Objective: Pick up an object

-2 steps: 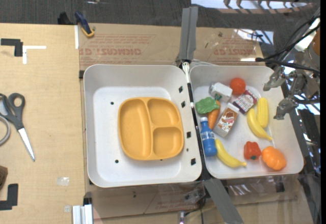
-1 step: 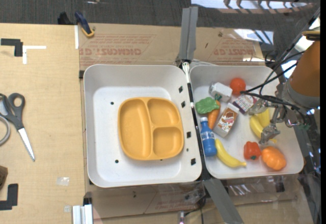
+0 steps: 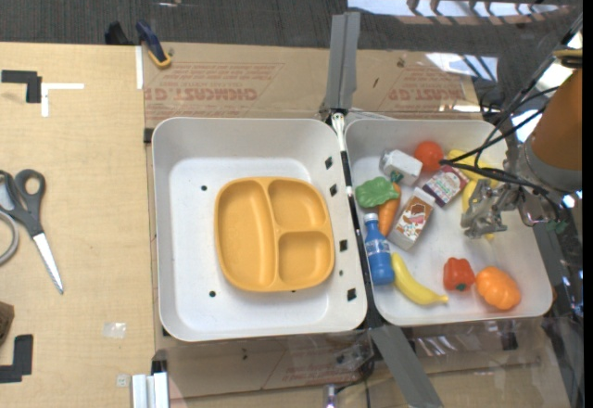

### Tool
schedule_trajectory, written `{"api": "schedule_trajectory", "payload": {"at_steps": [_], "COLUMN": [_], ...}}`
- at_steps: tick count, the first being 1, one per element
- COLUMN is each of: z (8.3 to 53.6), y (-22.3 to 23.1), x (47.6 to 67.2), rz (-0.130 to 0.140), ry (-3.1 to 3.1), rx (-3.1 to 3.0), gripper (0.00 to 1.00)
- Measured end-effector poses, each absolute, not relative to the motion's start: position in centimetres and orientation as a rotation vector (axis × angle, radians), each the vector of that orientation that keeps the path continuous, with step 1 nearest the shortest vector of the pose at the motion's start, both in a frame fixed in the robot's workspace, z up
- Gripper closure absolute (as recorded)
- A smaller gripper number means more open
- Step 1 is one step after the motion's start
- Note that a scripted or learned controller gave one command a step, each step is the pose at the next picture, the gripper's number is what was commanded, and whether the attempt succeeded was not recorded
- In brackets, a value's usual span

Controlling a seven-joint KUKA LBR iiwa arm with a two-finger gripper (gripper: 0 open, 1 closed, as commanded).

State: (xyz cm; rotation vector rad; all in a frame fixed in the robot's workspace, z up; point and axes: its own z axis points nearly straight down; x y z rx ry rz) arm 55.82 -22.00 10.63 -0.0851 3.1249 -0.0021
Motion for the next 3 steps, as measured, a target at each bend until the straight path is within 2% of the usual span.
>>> {"api": "schedule_trajectory", "payload": {"at_steps": [1,2,3], "z": [10.6,10.1,11.4], "y": [-22.0,-17.6,-17.6], "x": [55.8,62.8,63.2], "rz": [-0.002,-0.003,-0.006], "ry": [3.125,3.113,3.098], "rx": [-0.084,0.265,0.262], "gripper": [0.0,0.0,1.0]}}
